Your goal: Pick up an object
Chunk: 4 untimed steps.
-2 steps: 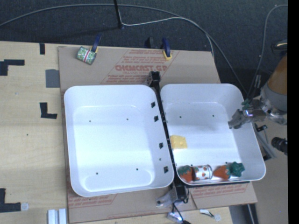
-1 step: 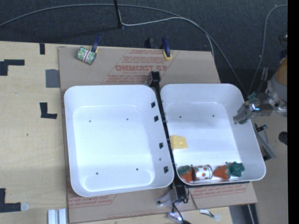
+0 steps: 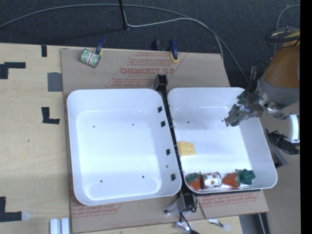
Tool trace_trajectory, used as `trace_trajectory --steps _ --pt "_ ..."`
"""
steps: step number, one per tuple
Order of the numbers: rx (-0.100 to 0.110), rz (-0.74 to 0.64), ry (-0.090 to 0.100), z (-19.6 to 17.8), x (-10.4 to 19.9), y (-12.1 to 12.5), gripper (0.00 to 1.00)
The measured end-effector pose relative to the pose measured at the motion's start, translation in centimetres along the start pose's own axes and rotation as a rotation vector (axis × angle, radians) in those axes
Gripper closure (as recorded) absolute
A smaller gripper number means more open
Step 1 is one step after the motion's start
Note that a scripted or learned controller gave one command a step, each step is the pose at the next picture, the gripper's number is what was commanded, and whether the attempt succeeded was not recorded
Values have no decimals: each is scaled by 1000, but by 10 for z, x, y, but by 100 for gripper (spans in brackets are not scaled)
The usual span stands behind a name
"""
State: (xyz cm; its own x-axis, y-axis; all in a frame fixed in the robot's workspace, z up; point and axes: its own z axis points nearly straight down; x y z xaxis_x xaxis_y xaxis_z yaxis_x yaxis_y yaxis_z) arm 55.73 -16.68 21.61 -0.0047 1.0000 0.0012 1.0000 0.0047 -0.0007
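The flat, pale-yellow foam-like square [image 3: 186,148], beside the right white bin's [image 3: 258,145] left wall, looks light and soft, best pinched across opposite edges; whether the two-finger gripper [image 3: 234,118] is released or clenched, I cannot tell.

the arm [image 3: 285,74] comes in from the right edge of the camera view, its orange band uppermost and the grey wrist below it. the wrist slants down and toward the left, ending in the gripper [image 3: 232,121], which sits at the upper right of the frame. the dark fingers [image 3: 236,116] point down and leftward, close together, though whether they are parted or closed is too small to tell.
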Motion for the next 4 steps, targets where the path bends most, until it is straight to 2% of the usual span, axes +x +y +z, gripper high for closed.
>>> trace_trajectory --steps 1,2,3,4 --pt "0 0 0 5 59 13 100" --pt "-1 0 0 -6 105 29 100" --pt "0 0 0 -6 162 52 100" --pt "0 1 -1 3 208 64 100"
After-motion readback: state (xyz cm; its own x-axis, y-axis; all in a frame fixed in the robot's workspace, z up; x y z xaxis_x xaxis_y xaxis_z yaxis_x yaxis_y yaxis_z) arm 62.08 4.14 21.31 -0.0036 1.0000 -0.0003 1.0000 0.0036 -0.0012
